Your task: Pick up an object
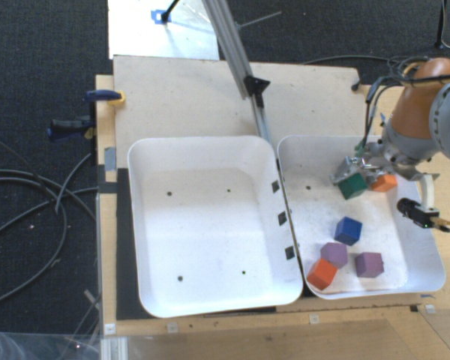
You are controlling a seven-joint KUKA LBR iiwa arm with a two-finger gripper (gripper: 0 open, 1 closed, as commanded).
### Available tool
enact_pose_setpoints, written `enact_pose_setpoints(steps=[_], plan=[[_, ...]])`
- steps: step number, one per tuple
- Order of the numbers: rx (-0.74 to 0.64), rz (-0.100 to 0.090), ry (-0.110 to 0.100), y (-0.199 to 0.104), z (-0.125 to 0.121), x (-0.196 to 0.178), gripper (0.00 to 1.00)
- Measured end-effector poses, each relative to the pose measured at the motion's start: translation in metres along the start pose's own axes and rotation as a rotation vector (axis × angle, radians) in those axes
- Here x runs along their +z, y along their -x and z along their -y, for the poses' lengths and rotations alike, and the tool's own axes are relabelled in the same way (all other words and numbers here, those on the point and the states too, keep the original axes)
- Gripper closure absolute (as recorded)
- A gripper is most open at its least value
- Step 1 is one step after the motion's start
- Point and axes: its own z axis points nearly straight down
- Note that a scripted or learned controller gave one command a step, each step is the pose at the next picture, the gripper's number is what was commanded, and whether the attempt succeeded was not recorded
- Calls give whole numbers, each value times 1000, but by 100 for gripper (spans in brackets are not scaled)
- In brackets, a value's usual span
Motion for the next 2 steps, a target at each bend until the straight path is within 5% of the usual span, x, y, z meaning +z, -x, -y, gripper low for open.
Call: enact_pose_setpoints(steps=[1, 2], plan=[[-1, 1, 4, 2, -1, -11, 100], [2, 6, 3, -76, 38, 3, 100]])
